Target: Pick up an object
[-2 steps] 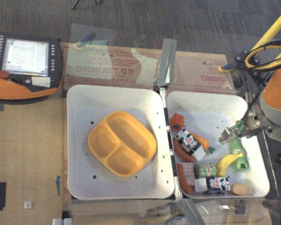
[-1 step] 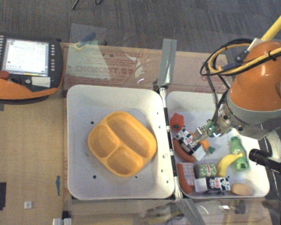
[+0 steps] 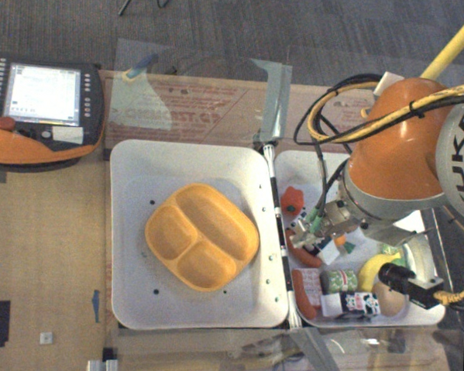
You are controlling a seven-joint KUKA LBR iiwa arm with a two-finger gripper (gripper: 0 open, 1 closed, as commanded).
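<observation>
The left bin (image 3: 125,292) is being taken up by a big orange tray (image 3: 202,235); small toys are being kept in the right bin (image 3: 434,315); the gripper (image 3: 311,235) is being held low over a red toy (image 3: 293,198); its grip cannot be told; nothing is being lifted yet.

Around my end effector (image 3: 316,238) the right white bin (image 3: 284,162) is crowded: a small red object (image 3: 292,198) just above-left, green can (image 3: 339,281) and yellow banana-shaped toy (image 3: 376,267) below-right. Leftward, open floor rings the orange compartment tray (image 3: 201,235).

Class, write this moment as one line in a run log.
arm: over right bin | gripper: low among toys | left bin: orange divided tray | grasp: unconfirmed
</observation>
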